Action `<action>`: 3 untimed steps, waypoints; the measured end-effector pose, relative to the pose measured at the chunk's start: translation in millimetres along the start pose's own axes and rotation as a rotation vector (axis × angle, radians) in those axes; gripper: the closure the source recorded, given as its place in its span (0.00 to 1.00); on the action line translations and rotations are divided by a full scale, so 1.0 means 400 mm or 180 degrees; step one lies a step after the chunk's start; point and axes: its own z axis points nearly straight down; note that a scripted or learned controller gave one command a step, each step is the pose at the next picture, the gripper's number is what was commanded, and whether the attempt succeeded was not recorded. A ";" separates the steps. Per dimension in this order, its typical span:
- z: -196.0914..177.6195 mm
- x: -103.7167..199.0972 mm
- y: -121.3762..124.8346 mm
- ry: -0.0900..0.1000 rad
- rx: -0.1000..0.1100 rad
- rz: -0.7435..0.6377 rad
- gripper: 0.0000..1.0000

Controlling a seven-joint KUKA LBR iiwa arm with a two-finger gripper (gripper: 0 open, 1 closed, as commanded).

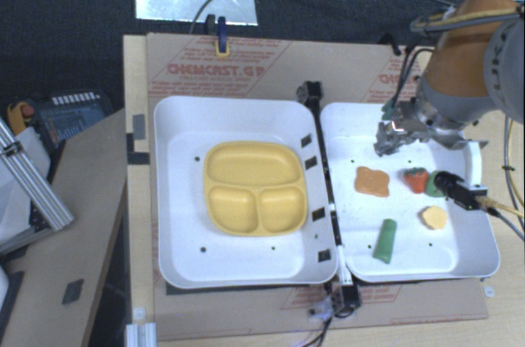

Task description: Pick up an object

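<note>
Hand (392, 138) hovers over right bin (476, 259), upper-left area; fingers too blurred to tell their state. Orange piece (372, 182) at 5 o'clock from it. Red-green item (416, 179) partly hidden by black fixture (454, 189).

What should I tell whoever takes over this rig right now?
End effector: above the right bin's upper left part, nothing visibly held.
Right bin: orange piece, red and green piece, yellow piece, green stick.
Left bin: yellow divided tray.
Done: nothing picked yet.
Left: grasp and lift one object.
</note>
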 end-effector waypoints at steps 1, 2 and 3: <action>0.014 0.139 0.021 -0.0002 -0.0006 0.0002 1.00; 0.023 0.289 0.028 0.0007 -0.0002 -0.0009 1.00; 0.008 0.433 0.061 0.0004 -0.0008 -0.0007 1.00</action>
